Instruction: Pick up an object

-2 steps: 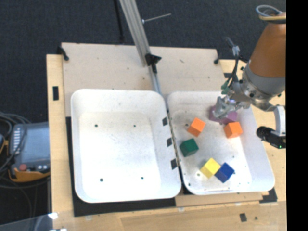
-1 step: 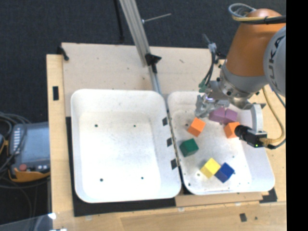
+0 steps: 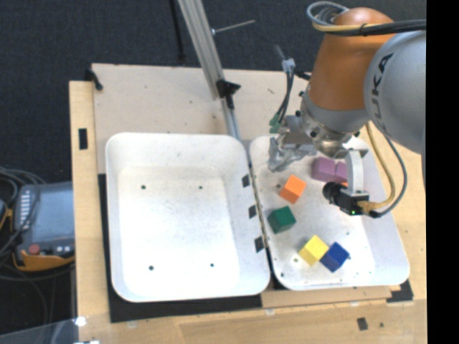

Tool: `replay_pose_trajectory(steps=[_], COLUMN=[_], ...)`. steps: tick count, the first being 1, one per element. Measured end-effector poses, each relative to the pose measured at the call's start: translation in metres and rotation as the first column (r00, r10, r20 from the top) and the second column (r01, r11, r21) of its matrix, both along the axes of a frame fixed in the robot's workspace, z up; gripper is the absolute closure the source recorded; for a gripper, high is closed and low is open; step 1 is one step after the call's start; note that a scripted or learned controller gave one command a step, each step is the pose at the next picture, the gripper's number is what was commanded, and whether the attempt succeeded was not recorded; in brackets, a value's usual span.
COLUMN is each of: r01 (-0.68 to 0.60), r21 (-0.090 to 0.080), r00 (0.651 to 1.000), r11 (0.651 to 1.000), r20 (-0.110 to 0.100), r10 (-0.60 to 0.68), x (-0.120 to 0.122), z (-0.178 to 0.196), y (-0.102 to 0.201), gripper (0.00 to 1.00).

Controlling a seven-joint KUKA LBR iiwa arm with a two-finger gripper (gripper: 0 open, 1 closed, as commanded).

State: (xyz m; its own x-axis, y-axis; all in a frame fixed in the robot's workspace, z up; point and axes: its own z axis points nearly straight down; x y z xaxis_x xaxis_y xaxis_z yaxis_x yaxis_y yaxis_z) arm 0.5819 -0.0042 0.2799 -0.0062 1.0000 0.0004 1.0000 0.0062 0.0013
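Blocks are the matter here, and five are counted in the camera view, all lying in the right bin: one orange block, one green block, one yellow block, one blue block and one purple block. Two white bins are seen side by side, and the left bin is shown with a speckled floor. The orange block is set cornerwise, like a diamond, with no long axis to speak of. The green one is found just near of it, turned slightly. Yellow and blue are seen touching, a pair at the near end of the bin, both turned cornerwise. The purple block is partly covered by the arm, at the far right of the group; its long side appears to run left to right. The gripper is hung over the far left corner of the right bin, just far of the orange block. Nothing is seen between its fingers; how far the jaws are parted cannot be told.
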Motion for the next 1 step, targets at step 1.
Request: replay_pose_trajectory(steps=[1], r01=[-0.001], r21=[0.000], r00=[1.000], r11=[1.000], r20=[0.000], r10=[0.001], x=[0.0098], z=[-0.0029], y=[0.0532], gripper=[1.00])
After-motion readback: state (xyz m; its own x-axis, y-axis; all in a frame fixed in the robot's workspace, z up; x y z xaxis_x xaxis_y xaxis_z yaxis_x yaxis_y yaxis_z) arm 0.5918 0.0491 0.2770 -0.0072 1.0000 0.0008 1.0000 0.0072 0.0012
